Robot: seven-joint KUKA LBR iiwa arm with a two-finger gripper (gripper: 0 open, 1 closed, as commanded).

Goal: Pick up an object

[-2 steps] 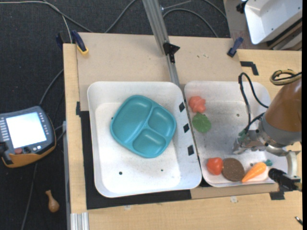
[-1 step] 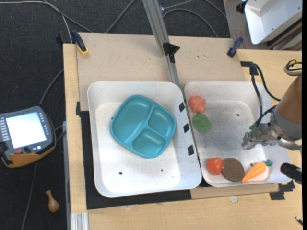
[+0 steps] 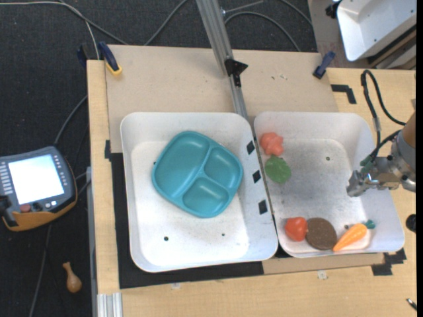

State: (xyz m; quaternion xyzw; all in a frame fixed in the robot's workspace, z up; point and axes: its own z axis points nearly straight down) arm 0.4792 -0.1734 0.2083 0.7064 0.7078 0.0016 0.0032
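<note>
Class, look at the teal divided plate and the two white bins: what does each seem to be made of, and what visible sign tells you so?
Plate: probably moulded plastic, smooth with a soft sheen; its even teal colour and rounded compartments suggest it. Bins: likely thin formed plastic, matte white; the rounded corners and shallow sloped walls point that way, and dark speckles show wear or dirt. Neither material is certain from looks alone.

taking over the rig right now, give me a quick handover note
Pincer: at the right bin's right wall, low over its floor, nothing seen in it.
Right bin: pink piece and green piece by the left wall; red piece, brown disc and orange carrot along the front.
Left bin: teal divided plate.
Done: no pick yet.
Left: grasp and lift one object.
</note>
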